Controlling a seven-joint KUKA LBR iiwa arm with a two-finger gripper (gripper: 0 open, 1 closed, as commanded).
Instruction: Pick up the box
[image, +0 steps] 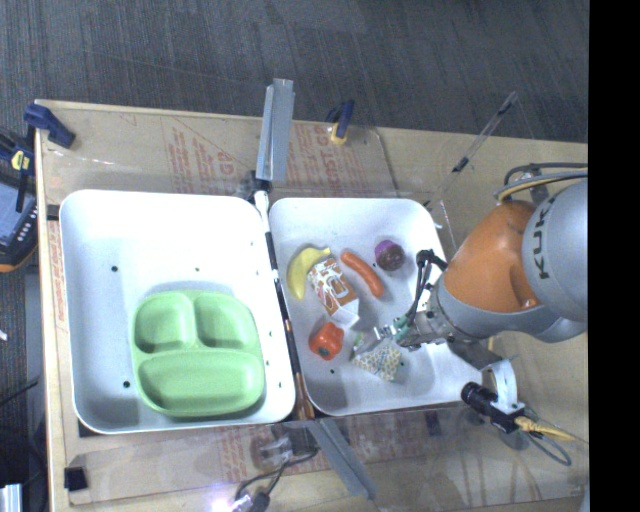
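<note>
camera view | gripper (392, 335) state cannot tell, wrist hides it | box (333, 287) beside banana (305, 268)

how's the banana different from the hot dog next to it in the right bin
The banana is yellow and curved; the hot dog is orange-red and straight. The banana lies nearest the wall between the bins, left of the box, while the hot dog lies on the box's other side, toward the arm. The banana looks thicker, the hot dog slimmer. Both are toy foods lying flat in the right bin.
</note>
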